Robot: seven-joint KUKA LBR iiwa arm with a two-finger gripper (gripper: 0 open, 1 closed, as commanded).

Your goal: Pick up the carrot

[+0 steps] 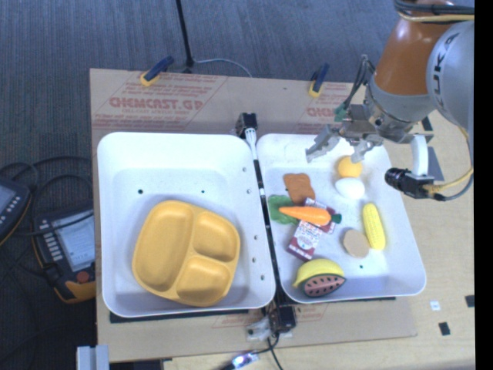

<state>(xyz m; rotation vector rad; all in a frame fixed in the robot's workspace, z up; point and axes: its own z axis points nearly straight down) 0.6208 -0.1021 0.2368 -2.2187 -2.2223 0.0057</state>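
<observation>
camera view shows the hand (341, 146) spread open and empty at the upper right, poised above the right bin (407, 272), short of the carrot (305, 215) lying mid-bin.

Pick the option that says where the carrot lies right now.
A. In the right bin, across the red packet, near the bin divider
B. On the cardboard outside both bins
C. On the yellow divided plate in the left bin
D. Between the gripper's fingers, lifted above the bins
A: the carrot lies in the right bin, resting over the red packet, while the gripper hangs apart from it near the bin's far edge.
</observation>
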